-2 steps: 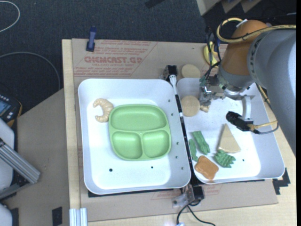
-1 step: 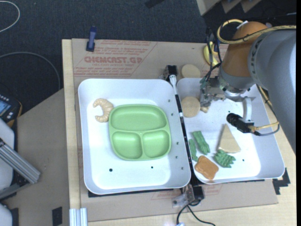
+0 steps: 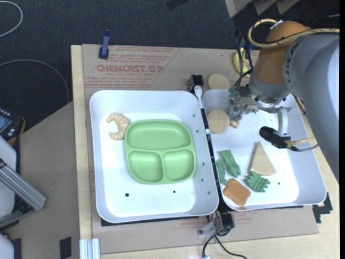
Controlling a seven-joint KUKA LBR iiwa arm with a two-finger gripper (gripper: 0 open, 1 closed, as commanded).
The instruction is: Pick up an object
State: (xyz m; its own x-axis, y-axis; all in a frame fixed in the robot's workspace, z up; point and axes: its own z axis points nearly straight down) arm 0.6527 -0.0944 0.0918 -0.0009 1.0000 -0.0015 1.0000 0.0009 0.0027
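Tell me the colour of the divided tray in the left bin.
Light green; the divided tray shows plainly in the camera view, beside a tan croissant.

1. My arm [image 3: 318, 74] was a broad, smooth grey cylinder, filling the frame's 3 o'clock side.
2. An orange band [image 3: 272, 58] wrapped the rounded section above my wrist.
3. A yellow cable [image 3: 257, 30] looped over that band toward 12 o'clock.
4. My gripper [image 3: 237, 109] was a small cluster of dark metal parts.
5. A black fitting [image 3: 274, 137] jutted out at 6 o'clock of my wrist.
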